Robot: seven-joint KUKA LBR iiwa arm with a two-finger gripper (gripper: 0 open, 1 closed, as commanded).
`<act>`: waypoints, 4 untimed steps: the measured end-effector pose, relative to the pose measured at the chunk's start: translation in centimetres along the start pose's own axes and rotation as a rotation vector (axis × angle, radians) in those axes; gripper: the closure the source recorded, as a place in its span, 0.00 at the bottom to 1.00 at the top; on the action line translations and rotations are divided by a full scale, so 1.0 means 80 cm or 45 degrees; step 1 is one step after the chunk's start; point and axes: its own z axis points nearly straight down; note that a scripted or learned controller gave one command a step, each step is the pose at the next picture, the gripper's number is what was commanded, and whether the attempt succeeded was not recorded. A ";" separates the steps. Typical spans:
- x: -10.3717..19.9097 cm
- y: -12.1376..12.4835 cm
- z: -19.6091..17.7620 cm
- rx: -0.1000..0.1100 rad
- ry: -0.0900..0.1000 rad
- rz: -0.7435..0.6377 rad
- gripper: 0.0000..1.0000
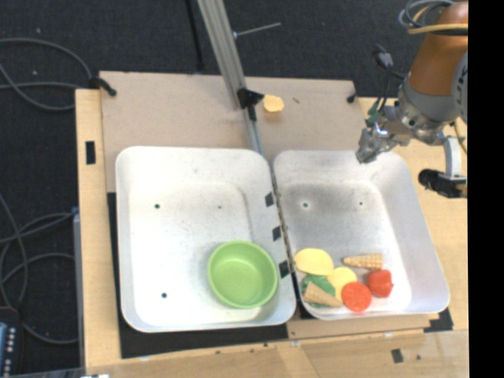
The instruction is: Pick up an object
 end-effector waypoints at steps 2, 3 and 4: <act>0.066 -0.028 -0.017 0.008 0.001 -0.011 1.00; 0.123 -0.065 -0.016 0.009 0.002 -0.011 1.00; 0.181 -0.092 -0.006 0.009 0.002 -0.012 1.00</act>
